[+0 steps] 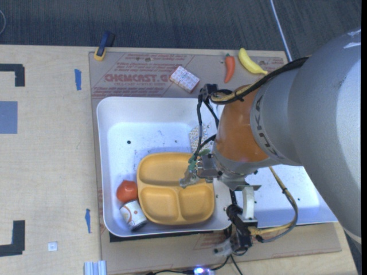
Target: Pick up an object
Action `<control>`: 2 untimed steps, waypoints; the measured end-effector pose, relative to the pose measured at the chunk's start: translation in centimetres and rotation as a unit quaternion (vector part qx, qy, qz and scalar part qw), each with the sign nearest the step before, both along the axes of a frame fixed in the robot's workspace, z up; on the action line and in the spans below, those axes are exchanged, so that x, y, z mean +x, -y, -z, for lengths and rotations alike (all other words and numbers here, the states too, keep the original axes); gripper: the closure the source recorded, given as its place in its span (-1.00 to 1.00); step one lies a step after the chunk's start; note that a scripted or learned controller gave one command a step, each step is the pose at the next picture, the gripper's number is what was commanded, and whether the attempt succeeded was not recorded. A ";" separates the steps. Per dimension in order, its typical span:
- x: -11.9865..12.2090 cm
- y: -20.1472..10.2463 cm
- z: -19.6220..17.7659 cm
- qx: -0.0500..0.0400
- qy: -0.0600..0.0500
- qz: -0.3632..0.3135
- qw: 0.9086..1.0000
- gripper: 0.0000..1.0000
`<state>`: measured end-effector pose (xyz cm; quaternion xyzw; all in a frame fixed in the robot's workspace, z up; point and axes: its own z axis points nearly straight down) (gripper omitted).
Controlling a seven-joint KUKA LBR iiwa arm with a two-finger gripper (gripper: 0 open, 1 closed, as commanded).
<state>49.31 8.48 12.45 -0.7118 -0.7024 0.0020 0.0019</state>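
Note:
A yellow divided plate (172,195) lies in the front half of the left bin (105,148). Left of it sit an orange-red rounded object (126,190) and a small white and orange cylinder (132,214). A speckled pale object (198,134) lies behind the plate, partly hidden by the arm. My gripper (191,173) is low over the plate's right rim, near the divider. The grey arm with its orange band (241,136) covers the space above it.
The arm hides much of the right bin (298,195). Behind the bins, a banana (250,62), a red pepper (229,68) and a pink patterned block (184,79) rest on the cardboard sheet. Cables hang at the front edge (241,234).

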 end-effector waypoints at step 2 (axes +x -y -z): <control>0.2 -0.1 0.0 0.000 -0.002 0.001 1.000 -1.00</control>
